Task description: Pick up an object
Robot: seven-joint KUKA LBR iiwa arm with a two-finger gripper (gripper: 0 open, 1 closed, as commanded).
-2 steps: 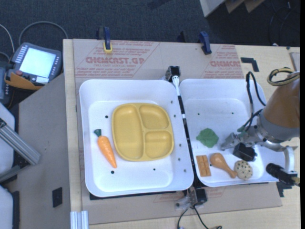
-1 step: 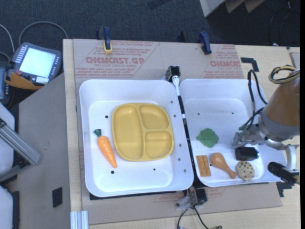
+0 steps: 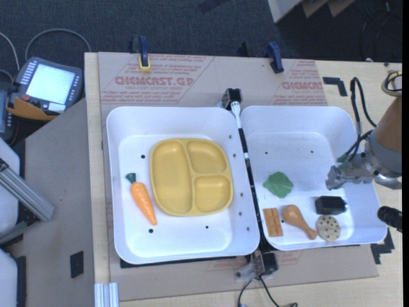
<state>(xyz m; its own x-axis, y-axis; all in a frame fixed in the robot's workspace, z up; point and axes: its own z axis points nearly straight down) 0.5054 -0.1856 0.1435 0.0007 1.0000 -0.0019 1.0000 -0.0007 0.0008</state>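
1. Cookie (image 3: 328,228), drumstick (image 3: 300,220), cracker (image 3: 272,222): right bin's (image 3: 300,117) front edge.
2. Black block (image 3: 330,204), green leaf (image 3: 278,184): mid-bin; back half open.
3. Gripper (image 3: 337,176): near right wall, above block; finger spread cannot be told.

Robot arm (image 3: 388,147) with a broad tan-orange band above a grey wrist, black cables trailing alongside, ending in a silvery metal gripper (image 3: 337,176).
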